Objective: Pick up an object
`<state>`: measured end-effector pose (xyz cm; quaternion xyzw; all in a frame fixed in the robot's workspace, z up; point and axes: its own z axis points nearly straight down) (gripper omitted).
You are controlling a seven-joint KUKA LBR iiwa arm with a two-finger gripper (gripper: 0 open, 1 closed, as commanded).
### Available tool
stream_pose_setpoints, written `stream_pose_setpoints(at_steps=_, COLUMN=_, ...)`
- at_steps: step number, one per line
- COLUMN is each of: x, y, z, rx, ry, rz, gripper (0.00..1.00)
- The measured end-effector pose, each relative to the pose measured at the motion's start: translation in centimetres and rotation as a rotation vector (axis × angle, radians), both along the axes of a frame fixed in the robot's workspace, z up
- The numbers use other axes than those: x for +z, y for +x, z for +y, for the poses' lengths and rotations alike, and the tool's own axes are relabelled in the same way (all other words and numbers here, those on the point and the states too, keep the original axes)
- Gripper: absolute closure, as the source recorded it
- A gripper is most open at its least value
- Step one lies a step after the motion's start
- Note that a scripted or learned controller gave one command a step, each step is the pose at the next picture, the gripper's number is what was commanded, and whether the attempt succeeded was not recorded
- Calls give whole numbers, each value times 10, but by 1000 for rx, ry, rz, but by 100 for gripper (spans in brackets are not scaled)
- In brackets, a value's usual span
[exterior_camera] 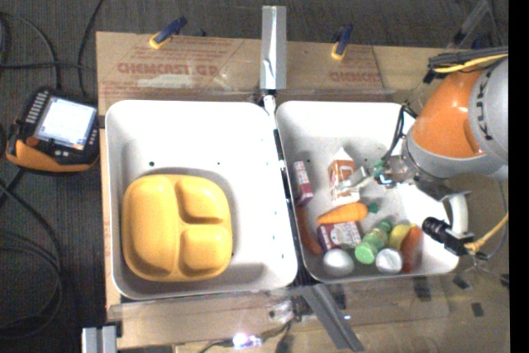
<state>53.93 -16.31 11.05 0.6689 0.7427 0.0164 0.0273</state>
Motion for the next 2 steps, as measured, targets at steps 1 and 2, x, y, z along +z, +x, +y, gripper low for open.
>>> stream_pose_setpoints(at_steps=1, x=-1, y=67, z=4, rx=95, ry=-1, rz=22, gripper=0)
stream_pose_setpoints(at_steps=2, x=0, y=14, z=8, rx=146, ry=-9, rz=2, gripper=0)
